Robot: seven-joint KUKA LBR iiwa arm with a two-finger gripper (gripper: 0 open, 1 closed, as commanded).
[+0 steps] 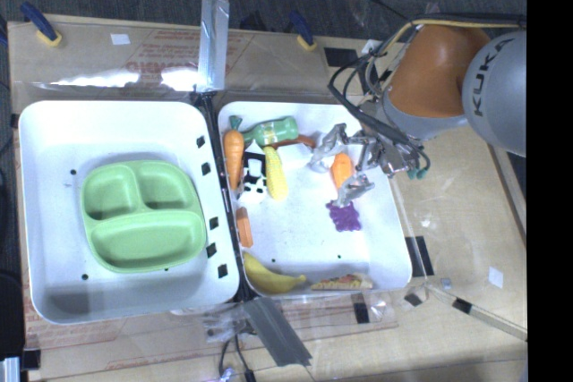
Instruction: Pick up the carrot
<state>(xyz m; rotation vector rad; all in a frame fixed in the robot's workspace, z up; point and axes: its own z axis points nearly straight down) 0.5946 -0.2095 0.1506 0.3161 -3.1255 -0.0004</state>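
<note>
My gripper (344, 164) is over the right side of the right bin (385, 237), reaching in from the right. Its two metal fingers (328, 142) stand on either side of a small orange carrot (340, 169) and close on it. I cannot tell whether this carrot is off the bin floor. A longer carrot with a green top (234, 155) lies along the bin's left wall, well away from the gripper.
The right bin also holds a green bottle-like toy (276, 131), a yellow corn cob (275, 174), a purple grape bunch (345, 216), a small orange piece (244, 230) and a banana (269, 275). A green divided plate (141, 215) sits in the left bin (45, 157).
</note>
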